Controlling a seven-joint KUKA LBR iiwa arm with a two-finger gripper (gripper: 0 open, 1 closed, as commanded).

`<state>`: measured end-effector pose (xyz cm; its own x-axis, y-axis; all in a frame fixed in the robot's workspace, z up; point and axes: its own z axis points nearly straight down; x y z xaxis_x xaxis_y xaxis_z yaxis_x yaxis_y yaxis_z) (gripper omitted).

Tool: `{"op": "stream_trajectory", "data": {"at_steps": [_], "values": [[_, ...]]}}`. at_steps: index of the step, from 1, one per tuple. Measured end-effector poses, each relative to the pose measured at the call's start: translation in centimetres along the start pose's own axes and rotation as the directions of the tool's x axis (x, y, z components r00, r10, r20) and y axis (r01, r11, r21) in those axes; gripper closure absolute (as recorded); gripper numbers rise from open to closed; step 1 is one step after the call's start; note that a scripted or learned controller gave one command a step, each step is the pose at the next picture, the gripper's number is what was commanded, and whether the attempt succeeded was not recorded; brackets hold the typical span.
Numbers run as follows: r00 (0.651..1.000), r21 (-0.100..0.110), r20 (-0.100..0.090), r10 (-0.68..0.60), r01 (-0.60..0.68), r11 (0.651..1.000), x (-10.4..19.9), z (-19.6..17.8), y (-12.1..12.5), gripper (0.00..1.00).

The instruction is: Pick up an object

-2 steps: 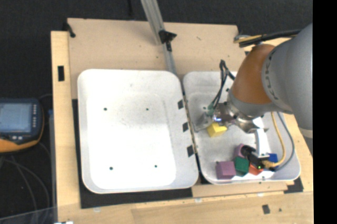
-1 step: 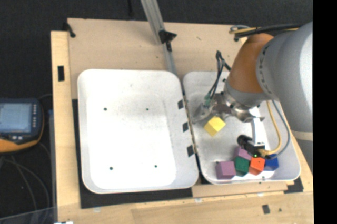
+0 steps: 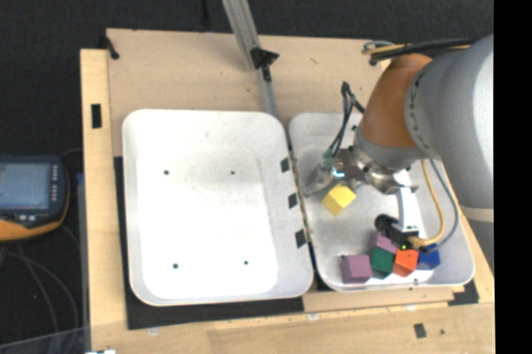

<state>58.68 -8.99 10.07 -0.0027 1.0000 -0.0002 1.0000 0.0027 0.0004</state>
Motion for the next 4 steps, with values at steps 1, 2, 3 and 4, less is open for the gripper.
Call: {"op": "stream_trajectory", "data": {"at_steps": [1,2,3,4], "values": [[1.0,-0.004,0.001,0.004,-0.004,1.0,-1.9,-4.2,-0.6,0.0],[1.0,-0.012,0.003,-0.002,0.002,1.0,-3.8,-9.0,7.4,0.0],[1.0,0.002,0.001,-0.001,0.001,1.0,-0.8,0.7,7.7,0.0],[1.0,-0.003,0.005,-0.009,0.009,1.0,-1.0,-0.9,7.8,1.0]]}}
